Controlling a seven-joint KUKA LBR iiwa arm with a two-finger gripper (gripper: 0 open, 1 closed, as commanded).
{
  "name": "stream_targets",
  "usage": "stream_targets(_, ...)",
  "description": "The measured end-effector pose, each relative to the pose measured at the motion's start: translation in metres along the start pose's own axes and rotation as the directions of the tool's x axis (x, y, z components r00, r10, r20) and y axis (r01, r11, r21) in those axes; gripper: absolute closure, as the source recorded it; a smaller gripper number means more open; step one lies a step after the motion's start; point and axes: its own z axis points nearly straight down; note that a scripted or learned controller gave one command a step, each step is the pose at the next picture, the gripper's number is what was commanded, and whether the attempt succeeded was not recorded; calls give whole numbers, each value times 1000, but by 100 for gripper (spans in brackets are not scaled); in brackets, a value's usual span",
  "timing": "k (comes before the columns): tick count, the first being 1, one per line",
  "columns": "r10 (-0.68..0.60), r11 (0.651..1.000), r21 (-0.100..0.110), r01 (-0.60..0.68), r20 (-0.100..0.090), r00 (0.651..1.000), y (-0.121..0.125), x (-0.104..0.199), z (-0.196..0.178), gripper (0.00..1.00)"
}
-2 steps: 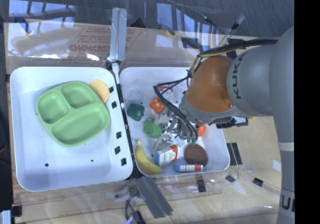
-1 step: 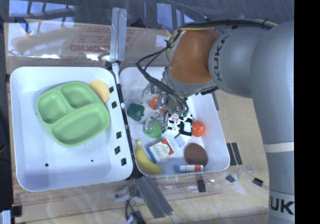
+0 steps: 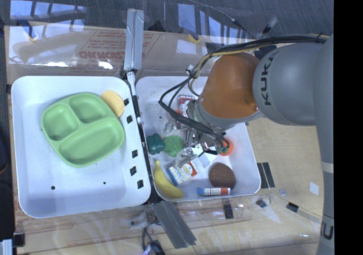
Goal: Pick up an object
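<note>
The end effector point(image 3: 193, 149) is low in the right bin point(image 3: 249, 163), above the green toy point(image 3: 173, 145); its opening I cannot tell. Next, I think, it must close and lift.

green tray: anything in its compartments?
Empty. All three compartments of the green tray show bare green. A yellow piece sits at its upper right rim, outside the compartments, in the left bin.

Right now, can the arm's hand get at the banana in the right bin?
Probably yes: the banana lies uncovered by the bin's near-left corner, just below-left of the hand, though a small carton touches it.
</note>
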Motion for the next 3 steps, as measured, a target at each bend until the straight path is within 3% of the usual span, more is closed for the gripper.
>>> stream_targets(1, 167, 986, 4, -167, 20, 986, 8, 32, 14, 0)
stream_targets(2, 320, 947, 1, -320, 6, 947, 9, 15, 15, 0)
stream_targets(3, 379, 926, 0, -379, 7, 925, 8, 10, 15, 0)
